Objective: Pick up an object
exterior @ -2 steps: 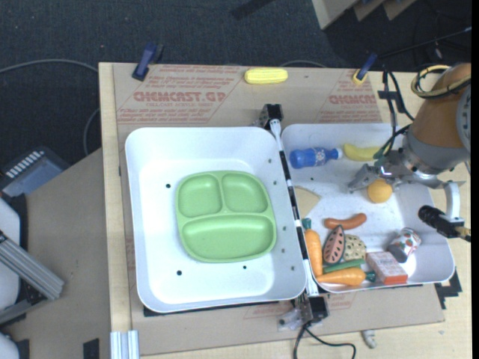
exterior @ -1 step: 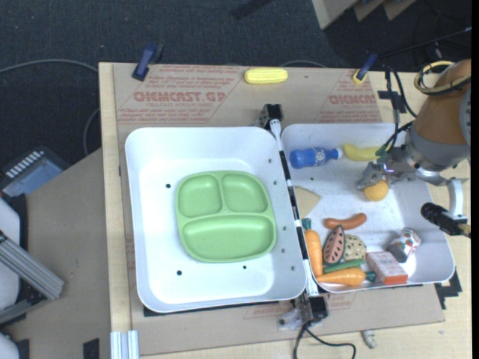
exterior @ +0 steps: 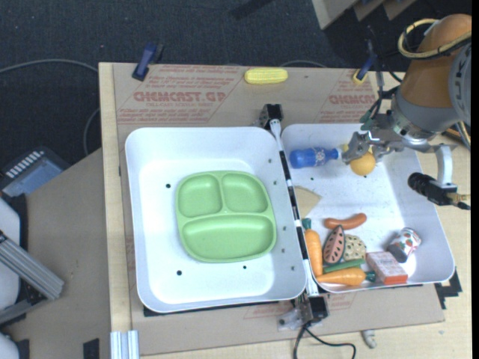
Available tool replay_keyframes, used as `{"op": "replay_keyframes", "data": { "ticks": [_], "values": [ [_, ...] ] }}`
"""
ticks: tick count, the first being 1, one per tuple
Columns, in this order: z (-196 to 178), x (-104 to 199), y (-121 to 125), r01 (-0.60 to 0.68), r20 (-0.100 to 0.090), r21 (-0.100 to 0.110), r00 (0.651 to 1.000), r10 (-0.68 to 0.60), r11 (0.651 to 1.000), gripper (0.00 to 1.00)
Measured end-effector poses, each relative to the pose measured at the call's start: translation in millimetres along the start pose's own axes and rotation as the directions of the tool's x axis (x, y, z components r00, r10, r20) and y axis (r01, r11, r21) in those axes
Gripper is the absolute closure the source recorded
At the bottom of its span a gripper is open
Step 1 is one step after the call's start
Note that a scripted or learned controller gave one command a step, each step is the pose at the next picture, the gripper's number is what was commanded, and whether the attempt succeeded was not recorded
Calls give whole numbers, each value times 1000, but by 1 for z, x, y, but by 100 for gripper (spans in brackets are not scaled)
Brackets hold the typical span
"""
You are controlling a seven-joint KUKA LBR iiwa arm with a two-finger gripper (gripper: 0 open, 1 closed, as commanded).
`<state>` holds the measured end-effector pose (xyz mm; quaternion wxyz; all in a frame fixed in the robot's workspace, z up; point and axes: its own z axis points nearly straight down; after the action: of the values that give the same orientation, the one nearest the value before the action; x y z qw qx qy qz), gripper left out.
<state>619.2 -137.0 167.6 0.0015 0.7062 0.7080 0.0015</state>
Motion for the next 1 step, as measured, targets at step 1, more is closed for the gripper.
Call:
{"op": "replay_keyframes", "data": {
  "ticks": [1],
  "values": [
    [48, -36, -20, -3, 0, 6, 1000, 3, 1000, 100]
  ]
}}
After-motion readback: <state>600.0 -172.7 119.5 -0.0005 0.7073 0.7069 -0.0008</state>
